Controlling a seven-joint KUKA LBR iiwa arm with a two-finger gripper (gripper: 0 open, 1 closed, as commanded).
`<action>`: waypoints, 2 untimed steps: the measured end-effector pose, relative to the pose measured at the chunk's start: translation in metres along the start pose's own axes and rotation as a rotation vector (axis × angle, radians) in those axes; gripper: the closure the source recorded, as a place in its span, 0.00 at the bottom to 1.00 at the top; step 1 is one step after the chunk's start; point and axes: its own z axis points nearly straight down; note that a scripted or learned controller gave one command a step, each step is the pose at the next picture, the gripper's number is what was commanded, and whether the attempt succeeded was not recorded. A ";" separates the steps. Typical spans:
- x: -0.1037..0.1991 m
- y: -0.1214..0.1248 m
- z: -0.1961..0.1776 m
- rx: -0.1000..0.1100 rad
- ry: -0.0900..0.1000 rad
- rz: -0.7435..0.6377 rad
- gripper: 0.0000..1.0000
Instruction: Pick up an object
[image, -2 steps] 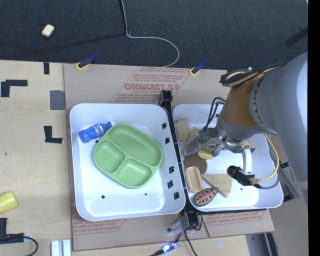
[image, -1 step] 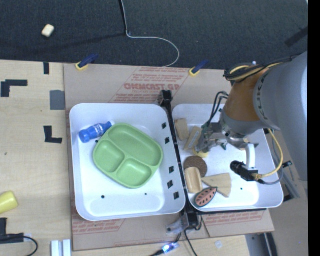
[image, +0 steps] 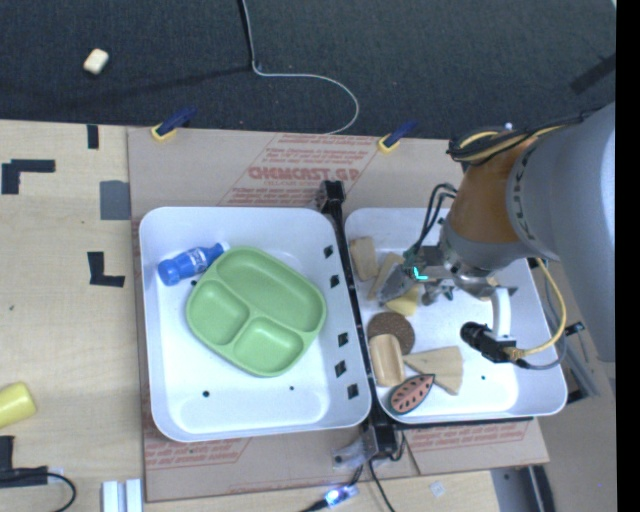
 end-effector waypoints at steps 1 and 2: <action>0.011 -0.085 0.015 0.007 0.002 0.004 0.00; 0.021 -0.104 -0.190 -0.019 -0.002 -0.002 0.00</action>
